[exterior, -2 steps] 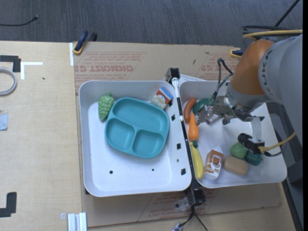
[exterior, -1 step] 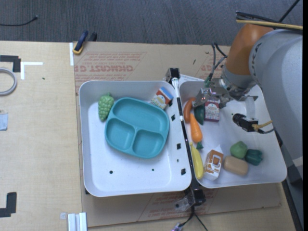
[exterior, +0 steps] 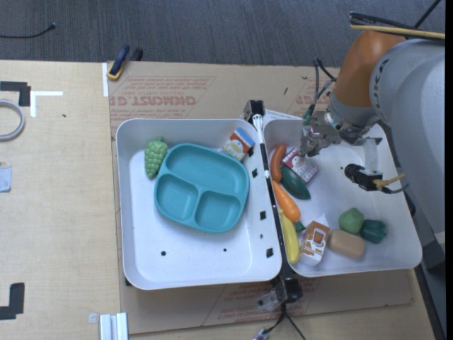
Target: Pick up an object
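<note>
Red-and-white packet [exterior: 299,167] lies just under the gripper [exterior: 308,150], arm angled steeply down, finger state unclear.

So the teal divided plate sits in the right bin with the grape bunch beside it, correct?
Not quite. The camera view shows the teal divided plate in the left bin, not the right one. The grape bunch does lie beside it, at the plate's left edge.

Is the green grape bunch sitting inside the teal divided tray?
No, the grape bunch lies on the bin floor beside the teal tray, against its left edge.
</note>
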`<state>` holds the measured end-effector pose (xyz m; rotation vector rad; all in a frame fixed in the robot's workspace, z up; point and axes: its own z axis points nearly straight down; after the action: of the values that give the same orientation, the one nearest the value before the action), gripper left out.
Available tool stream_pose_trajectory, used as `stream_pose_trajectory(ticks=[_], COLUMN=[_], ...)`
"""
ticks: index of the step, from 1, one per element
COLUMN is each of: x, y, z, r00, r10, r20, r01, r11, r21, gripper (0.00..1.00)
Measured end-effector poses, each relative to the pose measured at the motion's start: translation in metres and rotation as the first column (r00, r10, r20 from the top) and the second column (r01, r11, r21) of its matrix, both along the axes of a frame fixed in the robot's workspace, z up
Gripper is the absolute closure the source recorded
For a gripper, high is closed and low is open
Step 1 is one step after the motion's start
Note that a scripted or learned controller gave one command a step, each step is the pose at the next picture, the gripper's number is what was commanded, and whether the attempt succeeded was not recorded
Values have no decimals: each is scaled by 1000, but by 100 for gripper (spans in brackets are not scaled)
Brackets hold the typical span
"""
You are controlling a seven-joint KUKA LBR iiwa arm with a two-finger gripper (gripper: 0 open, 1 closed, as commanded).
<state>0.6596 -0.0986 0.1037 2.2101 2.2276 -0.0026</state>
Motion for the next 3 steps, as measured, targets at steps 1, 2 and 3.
stream_pose_trajectory(ticks=[1, 2, 3], x=[0, -56, -56], y=[0, 3, 2], z=[0, -12, -2], r00=[1000, 1000, 1000], r10=[0, -11, -13], r20=[0, -2, -1], r01=[0, 11, 13], r11=[1000, 1000, 1000], r21=[0, 3, 2], gripper=[0, 0, 100])
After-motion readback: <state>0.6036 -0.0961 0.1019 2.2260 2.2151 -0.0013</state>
